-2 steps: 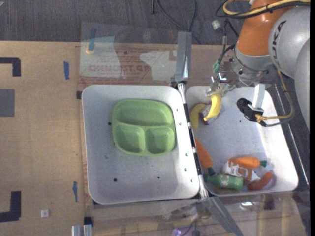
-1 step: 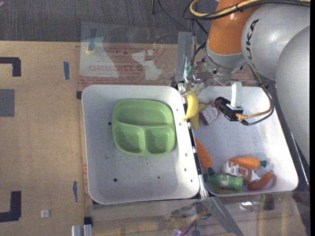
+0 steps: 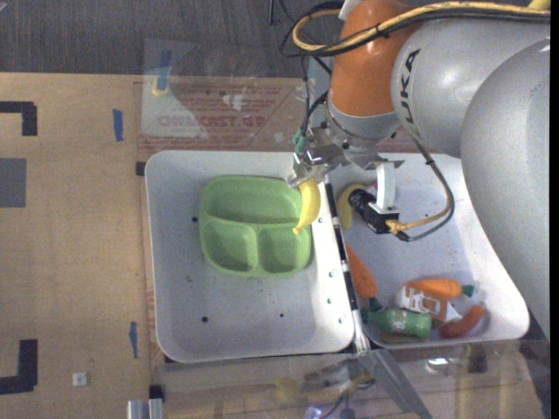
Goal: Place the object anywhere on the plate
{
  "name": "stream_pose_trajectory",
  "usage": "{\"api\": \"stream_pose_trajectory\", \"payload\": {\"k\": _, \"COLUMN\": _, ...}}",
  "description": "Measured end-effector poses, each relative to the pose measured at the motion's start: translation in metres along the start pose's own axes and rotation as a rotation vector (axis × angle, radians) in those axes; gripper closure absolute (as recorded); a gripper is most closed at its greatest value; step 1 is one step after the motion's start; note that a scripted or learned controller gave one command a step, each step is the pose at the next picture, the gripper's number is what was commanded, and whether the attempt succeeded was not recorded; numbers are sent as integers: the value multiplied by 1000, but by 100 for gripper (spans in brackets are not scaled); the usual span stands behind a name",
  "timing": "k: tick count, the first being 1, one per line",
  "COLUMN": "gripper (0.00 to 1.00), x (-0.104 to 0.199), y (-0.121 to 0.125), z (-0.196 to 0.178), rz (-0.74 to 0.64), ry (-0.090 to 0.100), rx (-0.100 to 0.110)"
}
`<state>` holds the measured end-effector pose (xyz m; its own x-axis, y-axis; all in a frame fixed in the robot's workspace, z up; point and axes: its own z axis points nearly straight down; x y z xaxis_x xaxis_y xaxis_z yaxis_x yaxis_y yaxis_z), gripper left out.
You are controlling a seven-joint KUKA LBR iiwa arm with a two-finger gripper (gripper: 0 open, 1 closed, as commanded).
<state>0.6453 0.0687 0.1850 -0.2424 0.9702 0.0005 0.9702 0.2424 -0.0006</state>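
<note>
Over the green divided plastic plate [image 3: 253,225], the gripper [image 3: 307,175] clamps a light, stiff, smooth yellow toy banana [image 3: 307,206] by its upper end.

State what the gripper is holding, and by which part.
The gripper appears to hold the curved yellow banana by its upper end, hanging over the green divided plate's right rim.

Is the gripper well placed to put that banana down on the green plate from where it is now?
Probably yes. The gripper hangs at the green plate's right rim, the banana dangling from it over that edge, and nothing lies between them.
</note>
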Motion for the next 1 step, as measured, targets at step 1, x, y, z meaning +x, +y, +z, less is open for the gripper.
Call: {"api": "stream_pose_trajectory", "payload": {"k": 1, "gripper": 0, "x": -1, "y": 0, "z": 0, "rz": 1, "ry": 0, "rx": 0}}
